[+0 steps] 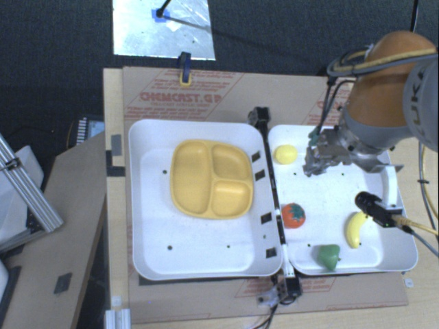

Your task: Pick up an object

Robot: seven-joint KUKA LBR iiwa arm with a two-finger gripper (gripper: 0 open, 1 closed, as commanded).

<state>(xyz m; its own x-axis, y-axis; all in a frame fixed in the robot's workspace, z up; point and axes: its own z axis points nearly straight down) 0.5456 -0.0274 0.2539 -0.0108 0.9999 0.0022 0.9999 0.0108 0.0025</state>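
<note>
gripper (317,162) hangs over the right bin (405,252) just beside the lemon (285,154), can't tell its grip state tbh

Grey arm (384,94) reaches in from right, orange band uppermost; pincer (317,164) points down-left.

Single fixed overhead camera, slanted down across both white bins (206,269).

Dark carpet (55,40) surrounds the cardboard-topped bench (206,91).
</note>
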